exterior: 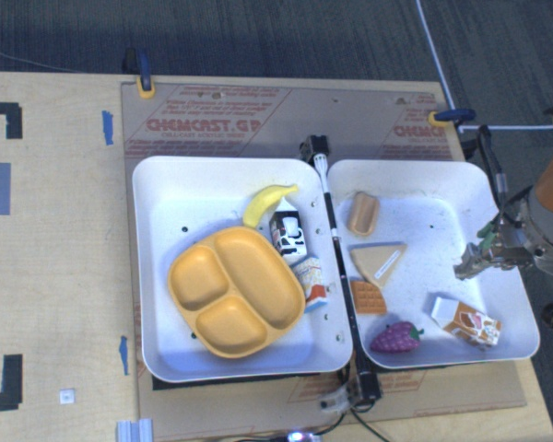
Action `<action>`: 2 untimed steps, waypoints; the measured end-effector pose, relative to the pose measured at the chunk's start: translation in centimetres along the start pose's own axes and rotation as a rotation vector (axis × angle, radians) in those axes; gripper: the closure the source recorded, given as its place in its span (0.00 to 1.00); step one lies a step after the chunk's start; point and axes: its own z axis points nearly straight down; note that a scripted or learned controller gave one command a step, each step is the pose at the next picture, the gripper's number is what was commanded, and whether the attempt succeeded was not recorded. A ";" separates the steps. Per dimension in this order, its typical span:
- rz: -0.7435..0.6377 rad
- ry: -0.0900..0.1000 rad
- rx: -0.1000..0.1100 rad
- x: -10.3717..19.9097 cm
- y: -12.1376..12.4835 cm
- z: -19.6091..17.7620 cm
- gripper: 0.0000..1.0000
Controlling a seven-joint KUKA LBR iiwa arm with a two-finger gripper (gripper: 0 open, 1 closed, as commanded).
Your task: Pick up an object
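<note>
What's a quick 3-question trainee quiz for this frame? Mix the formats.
1. True or false: the banana lies in the same bin as the yellow divided plate.
2. Which item lies nearest the right bin's front edge: A) bread roll B) purple grapes C) sandwich wedge?
3. Fill in: the pincer hovers over the ___ bin.

Key: 1 true; 2 B; 3 right.

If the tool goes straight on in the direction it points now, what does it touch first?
The tool points left and down over the right bin. Most likely it first meets the bare white floor there, just above the small orange carton. Its height is unclear from this view.
</note>
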 end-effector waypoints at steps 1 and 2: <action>0.000 0.001 0.001 0.0 0.0 0.0 0.00; 0.001 0.000 -0.007 5.1 0.2 11.3 0.00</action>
